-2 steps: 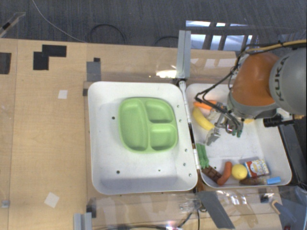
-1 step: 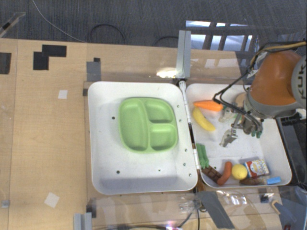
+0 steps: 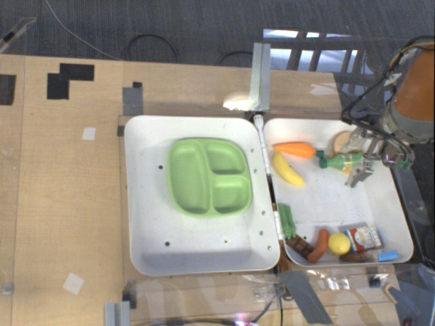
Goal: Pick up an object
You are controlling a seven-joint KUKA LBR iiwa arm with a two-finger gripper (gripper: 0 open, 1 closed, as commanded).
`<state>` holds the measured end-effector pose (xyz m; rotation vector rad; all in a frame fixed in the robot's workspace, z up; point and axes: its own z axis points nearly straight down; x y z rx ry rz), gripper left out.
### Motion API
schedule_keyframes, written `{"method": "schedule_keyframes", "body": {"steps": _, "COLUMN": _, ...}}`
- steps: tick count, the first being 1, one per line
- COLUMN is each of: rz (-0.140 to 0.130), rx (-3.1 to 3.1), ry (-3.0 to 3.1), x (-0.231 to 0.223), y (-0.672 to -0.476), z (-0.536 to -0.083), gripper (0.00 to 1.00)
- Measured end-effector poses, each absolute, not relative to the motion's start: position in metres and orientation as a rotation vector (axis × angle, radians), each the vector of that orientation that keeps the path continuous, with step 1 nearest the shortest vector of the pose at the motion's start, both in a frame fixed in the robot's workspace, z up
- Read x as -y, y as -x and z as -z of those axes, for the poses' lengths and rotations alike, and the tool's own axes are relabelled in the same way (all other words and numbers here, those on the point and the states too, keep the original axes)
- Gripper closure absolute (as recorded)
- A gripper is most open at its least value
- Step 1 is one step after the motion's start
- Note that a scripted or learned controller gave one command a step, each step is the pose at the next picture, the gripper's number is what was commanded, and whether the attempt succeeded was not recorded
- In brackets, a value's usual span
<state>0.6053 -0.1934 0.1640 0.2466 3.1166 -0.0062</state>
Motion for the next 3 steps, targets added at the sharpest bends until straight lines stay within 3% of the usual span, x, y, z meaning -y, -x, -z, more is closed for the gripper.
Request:
{"method": "schedule_keyframes", "body": {"steps": 1, "rz": 0.002, "rx": -3.129, "ry": -0.122, "x": 0.198, "y": -0.547, "z": -0.094, "gripper": 0.00}}
{"method": "schedule_keyframes", "body": {"steps": 2, "rz": 0.011, "rx": -3.115, "ry": 0.171, "x": 0.171, "y": -0.503, "z": -0.091, "gripper": 0.00}}
{"method": "schedule_keyframes", "body": {"steps": 3, "rz": 0.003, "rx": -3.115, "ry": 0.205, "x": 0.115, "y": -0.571, "z": -0.090, "gripper": 0.00}}
